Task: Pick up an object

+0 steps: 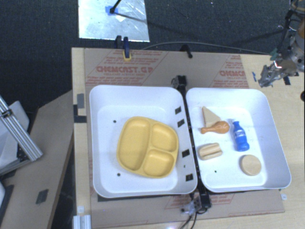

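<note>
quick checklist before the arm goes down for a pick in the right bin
1. Pincer outside the right bin, past its far right corner: ok.
2. Nothing visibly carried by the pincer: cannot tell, too small.
3. Blue bottle lying apart from its neighbours: ok.
4. Drumstick free-standing: not ok, touching the wedge.
5. Bread roll and round biscuit each with clear space around: ok.
6. Yellow tray in the left bin, out of the way: ok.

End effector (pixel 272 74) small, grey metal, blurry, with blue bits and a red spot near the tips. Thin dark cables run up along grey wrist hardware; tan patch at frame edge.
</note>
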Controlling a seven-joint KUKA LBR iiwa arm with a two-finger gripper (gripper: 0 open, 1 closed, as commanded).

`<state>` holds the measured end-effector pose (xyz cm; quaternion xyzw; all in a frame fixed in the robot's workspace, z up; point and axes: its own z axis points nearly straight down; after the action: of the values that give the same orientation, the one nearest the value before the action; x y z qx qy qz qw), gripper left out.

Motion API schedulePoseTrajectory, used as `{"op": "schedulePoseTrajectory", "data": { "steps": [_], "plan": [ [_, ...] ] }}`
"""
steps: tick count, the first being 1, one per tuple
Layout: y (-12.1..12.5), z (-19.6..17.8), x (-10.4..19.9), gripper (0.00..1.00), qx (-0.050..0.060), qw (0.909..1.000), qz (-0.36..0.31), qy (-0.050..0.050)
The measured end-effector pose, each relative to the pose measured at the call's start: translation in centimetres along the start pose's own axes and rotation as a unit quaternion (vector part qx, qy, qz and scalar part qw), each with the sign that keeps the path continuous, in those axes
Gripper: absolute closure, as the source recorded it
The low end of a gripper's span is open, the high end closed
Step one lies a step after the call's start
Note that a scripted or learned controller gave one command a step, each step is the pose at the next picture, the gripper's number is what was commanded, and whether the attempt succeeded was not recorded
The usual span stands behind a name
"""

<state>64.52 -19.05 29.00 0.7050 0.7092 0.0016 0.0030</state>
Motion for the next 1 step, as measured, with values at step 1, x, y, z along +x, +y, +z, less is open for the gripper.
{"op": "schedulePoseTrajectory", "data": {
  "steps": [1],
  "plan": [
    [0.01,1.77,5.15,1.00,0.003,1.0000,-0.001,0.002]
  ]
}}
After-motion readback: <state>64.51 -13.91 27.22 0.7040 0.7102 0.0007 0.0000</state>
